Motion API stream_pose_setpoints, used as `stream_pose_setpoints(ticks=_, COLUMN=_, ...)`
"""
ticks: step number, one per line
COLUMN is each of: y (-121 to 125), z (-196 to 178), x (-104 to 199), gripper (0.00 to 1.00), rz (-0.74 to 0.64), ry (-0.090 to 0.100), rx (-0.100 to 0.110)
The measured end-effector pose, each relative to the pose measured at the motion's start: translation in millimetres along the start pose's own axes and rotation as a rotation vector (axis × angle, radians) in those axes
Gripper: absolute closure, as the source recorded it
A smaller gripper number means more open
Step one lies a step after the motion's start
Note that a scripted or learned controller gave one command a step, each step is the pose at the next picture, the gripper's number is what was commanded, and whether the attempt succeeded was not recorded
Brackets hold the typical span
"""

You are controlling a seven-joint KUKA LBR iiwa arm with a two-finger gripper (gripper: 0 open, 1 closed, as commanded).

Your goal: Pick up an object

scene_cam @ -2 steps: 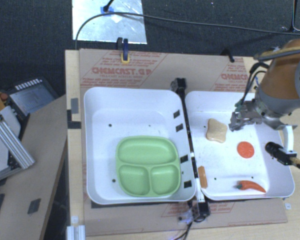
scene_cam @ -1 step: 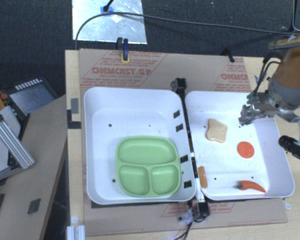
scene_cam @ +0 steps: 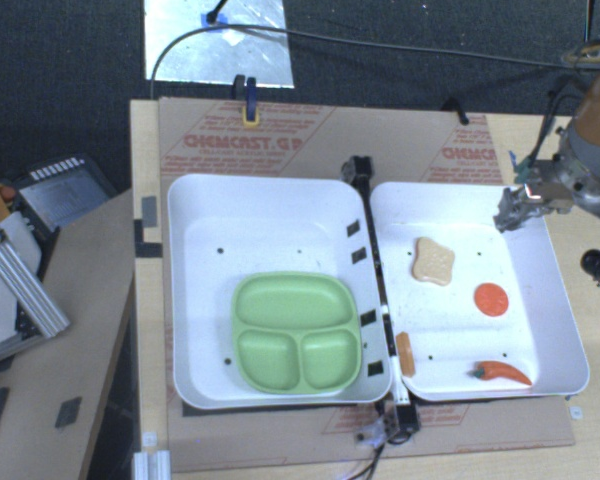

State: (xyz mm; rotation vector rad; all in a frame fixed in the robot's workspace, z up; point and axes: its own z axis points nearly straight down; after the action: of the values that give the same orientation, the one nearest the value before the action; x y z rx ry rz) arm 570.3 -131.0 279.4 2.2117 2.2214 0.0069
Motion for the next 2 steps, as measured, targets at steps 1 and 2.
stream_pose_setpoints(ticks=1, y=6.0, z=-1.6, x=51.1, gripper=1.00, rz=-0.005, ry=0.003, rx=0.004)
stream_pose_setpoints(ticks=2, y=11.8, z=-0.9, x=104.4, gripper=1.00, rz=-0.005, ry=0.003, rx=0.005)
